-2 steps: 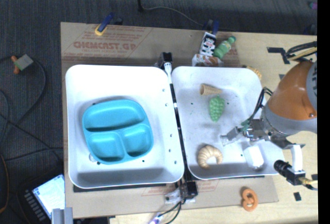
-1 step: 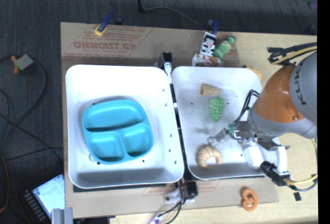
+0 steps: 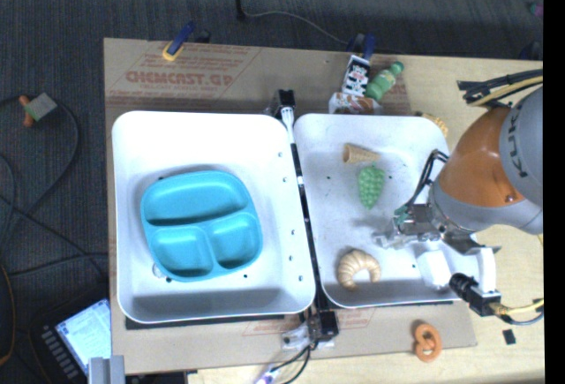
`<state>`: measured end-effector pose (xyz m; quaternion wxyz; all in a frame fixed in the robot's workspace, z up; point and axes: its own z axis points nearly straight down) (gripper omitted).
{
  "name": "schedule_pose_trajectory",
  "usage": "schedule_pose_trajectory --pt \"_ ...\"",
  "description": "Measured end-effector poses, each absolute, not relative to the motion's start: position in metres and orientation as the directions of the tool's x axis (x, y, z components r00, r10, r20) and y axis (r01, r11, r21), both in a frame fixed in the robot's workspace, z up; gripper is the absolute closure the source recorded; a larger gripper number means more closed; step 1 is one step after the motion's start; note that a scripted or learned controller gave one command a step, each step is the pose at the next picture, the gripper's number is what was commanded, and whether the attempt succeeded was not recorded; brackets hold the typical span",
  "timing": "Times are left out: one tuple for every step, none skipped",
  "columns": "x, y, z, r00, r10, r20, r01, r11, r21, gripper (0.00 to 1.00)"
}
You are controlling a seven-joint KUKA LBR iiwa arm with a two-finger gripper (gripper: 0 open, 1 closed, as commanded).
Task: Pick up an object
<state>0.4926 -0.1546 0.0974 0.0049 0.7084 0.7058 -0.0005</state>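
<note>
A white bin point(image 3: 132, 197) at frame left holds a blue divided tray point(image 3: 201, 224); the right bin point(image 3: 322, 197) holds a croissant point(image 3: 357, 267), green grapes point(image 3: 371, 184) and a cone point(image 3: 359, 153); the pincer point(image 3: 408, 229), its grip unreadable, sits low just right of the croissant; brown tabletop point(image 3: 177, 78) over dark carpet.

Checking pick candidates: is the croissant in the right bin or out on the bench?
In. The croissant lies on the right bin floor near its front wall.
</note>
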Motion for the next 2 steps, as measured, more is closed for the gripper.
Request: schedule_pose_trajectory --pt "0.492 -0.154 0.097 0.004 1.000 -0.007 1.000 -0.003 0.006 0.00" --pt "0.486 -0.101 0.087 0.001 1.000 -0.005 1.000 -0.001 0.009 0.00"
